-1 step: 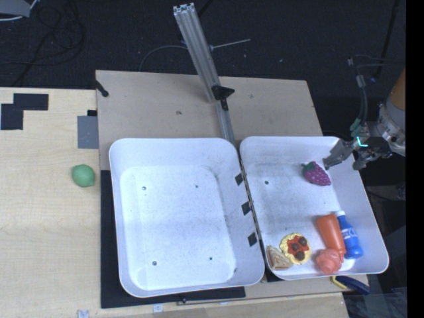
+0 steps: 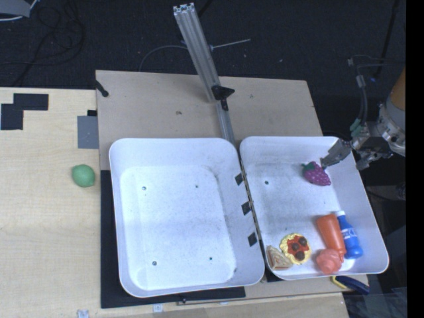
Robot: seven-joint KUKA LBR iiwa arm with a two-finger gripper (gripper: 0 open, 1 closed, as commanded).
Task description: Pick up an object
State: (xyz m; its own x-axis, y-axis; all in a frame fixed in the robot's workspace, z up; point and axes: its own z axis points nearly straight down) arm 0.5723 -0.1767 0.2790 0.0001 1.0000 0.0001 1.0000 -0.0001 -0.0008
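A purple toy grape bunch lies in the upper right part of the right bin. My gripper hangs over that bin's right rim, just right of and slightly above the grapes. It looks open, with one grey finger reaching down toward the grapes and nothing between the fingers. Along the bin's near side lie an orange bottle-like toy, a blue and white bottle, a round pizza toy, a sandwich wedge and a pink-red lump.
The left bin adjoins the right one, joined by black clips. A green ball rests on the bench at far left. An aluminium rail slants up behind the bins. A yellow and blue item lies beyond the right bin's near corner.
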